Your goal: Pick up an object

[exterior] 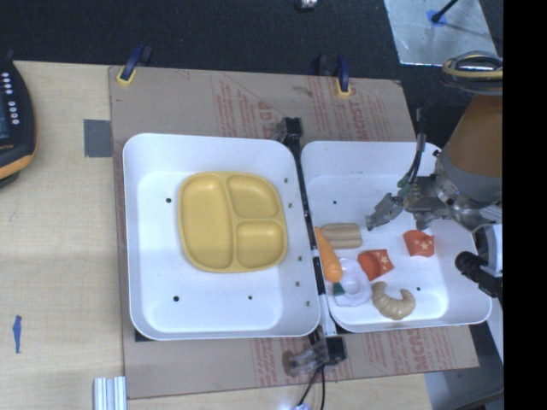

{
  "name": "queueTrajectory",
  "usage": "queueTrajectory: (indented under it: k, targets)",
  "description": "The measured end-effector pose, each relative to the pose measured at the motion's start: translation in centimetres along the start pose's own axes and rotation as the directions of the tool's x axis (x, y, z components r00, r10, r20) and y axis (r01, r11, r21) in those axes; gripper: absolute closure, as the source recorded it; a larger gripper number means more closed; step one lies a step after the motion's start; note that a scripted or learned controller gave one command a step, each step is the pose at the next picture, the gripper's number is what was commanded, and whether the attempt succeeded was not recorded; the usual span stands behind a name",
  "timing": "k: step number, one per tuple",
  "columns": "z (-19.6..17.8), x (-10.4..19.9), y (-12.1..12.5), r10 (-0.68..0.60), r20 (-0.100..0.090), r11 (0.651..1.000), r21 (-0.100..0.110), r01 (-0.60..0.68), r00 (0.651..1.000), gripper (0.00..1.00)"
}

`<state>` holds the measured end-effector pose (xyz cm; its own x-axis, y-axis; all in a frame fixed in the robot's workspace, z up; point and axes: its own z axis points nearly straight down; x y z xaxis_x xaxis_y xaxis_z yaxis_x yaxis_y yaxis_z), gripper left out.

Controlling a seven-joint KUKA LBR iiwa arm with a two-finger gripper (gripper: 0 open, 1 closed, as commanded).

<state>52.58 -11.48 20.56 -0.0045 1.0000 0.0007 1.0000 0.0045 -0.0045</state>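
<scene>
My gripper [402, 215] hangs over the middle of the right bin [367, 162], open, with nothing between its fingers. Just below its right finger lies a small red piece [419, 243]. A second red piece [375, 263] sits lower and to the left. A tan bread roll [340, 233] lies left of the gripper, beside an orange carrot [327, 257] along the bin's left wall. A croissant [393, 301] and a small white and teal item [350, 291] rest near the front edge.
The left bin [149, 306] holds a yellow divided plate [231, 220]. The grey arm with its orange band [474, 139] enters from the right, above the right bin's far corner. A black clamp [291, 129] sits between the bins at the back.
</scene>
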Motion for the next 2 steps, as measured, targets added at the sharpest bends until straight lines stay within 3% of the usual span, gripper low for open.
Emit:
queueTrajectory:
  k: [1, 2]
  targets:
    - [11.9, -2.0, -2.4, 0.003, -0.001, 1.0, 0.008, -0.003, 1.0, 0.0]
    - [10.3, -2.0, -2.1, -0.001, 0.002, 1.0, -0.001, 0.001, 1.0, 1.0]
